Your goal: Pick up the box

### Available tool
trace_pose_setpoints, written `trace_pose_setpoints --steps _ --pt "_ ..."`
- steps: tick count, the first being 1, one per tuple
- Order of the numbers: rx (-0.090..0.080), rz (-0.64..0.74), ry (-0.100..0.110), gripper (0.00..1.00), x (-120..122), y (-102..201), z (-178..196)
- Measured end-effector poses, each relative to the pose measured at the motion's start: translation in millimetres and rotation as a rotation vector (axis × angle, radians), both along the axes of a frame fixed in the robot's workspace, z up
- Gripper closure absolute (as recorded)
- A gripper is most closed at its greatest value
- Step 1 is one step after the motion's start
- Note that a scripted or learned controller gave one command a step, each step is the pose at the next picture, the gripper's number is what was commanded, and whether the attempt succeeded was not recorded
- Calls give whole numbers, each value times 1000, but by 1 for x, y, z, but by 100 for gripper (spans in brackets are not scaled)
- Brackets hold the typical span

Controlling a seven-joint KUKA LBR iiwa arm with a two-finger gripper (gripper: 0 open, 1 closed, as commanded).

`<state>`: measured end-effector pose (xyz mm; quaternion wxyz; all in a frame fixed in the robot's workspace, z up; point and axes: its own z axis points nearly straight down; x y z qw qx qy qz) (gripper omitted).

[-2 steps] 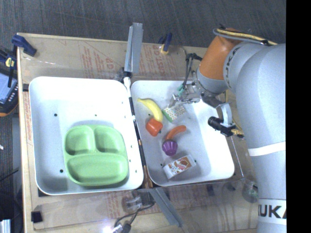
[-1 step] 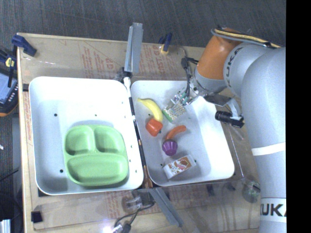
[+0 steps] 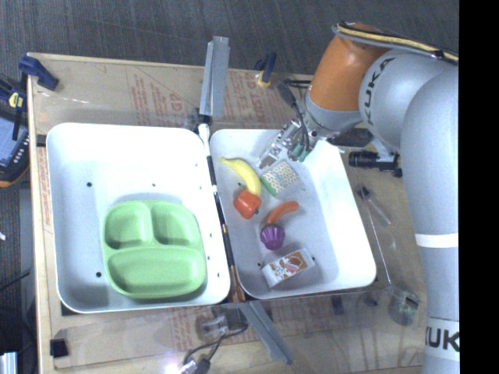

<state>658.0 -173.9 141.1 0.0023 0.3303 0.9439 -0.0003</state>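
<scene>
While the hand (image 3: 287,148), its state impossible to tell, is hovering at the right bin's (image 3: 355,232) far edge, the box (image 3: 288,268) is lying well apart at the near edge, its long axis running across.

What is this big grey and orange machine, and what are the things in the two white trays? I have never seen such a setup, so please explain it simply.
The grey machine with the orange band is a robot arm, reaching in from the right. The one camera sits above the bench and looks down at a slant. At the arm's tip is a small two-finger gripper, hanging over the far part of the right bin.

In that bin lie toy foods: a yellow banana, a red-orange piece, an orange carrot-like piece, a purple piece, a pale checkered item just under the gripper, and a small printed box near the front. The left bin holds a green divided plate.

I cannot see that the gripper holds anything.
</scene>
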Motion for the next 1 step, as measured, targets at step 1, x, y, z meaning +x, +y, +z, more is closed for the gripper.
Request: trace_pose_setpoints --steps 1 --pt "1 209 4 100 -53 64 91"
